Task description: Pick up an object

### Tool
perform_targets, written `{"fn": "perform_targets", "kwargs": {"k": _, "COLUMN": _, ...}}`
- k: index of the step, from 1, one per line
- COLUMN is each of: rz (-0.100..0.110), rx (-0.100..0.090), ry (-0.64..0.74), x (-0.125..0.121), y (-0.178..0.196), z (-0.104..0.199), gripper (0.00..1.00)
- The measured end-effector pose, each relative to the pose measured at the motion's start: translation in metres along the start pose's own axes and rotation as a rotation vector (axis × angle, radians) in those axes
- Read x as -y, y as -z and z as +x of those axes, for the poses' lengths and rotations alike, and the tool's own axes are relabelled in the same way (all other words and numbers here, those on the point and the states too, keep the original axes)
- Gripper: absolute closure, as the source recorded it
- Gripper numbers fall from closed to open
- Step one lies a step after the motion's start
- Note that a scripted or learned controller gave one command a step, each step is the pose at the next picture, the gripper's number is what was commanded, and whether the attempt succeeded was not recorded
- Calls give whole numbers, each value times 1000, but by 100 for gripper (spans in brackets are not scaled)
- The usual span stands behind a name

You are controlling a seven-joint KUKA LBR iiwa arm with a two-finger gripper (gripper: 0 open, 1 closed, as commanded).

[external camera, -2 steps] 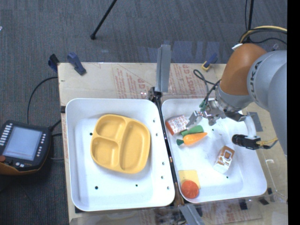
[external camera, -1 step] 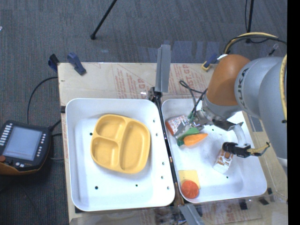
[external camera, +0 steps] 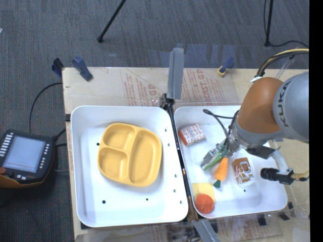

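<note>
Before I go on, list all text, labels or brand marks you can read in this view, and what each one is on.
"KUKA": on the grey arm, running vertically, partly cut off.
Red print on the cardboard sheet under the bins: repeated lettering, upside down, too blurred to read.
Red and white packet in the right bin: print too small to read.
Orange and white carton: large white marking, not legible.
Handheld pendant screen: nothing readable.

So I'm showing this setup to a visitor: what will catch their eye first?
Probably the yellow divided plate, alone in the left bin. Next, the grey and orange arm over the right bin, its end effector down beside a toy carrot, among small toy foods.
</note>
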State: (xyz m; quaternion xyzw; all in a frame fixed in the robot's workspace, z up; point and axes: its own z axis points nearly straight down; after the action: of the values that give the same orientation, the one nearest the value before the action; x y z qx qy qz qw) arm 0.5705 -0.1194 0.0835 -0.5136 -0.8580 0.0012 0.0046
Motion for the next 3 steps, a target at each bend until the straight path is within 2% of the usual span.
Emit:
{"fn": "perform_targets", "kwargs": {"k": 1, "rz": 4, "rx": -5, "ry": -8, "x": 2, "y": 6, "z": -1, "gripper": 100}}
{"fn": "perform_targets", "kwargs": {"k": 2, "rz": -1, "rx": -1, "ry": 304, "x": 91, "y": 0, "z": 35, "gripper": 100}}
{"fn": "perform_targets", "kwargs": {"k": 3, "rz": -12, "rx": 6, "ry": 217, "x": -23, "y": 108, "z": 119, "gripper": 100}}
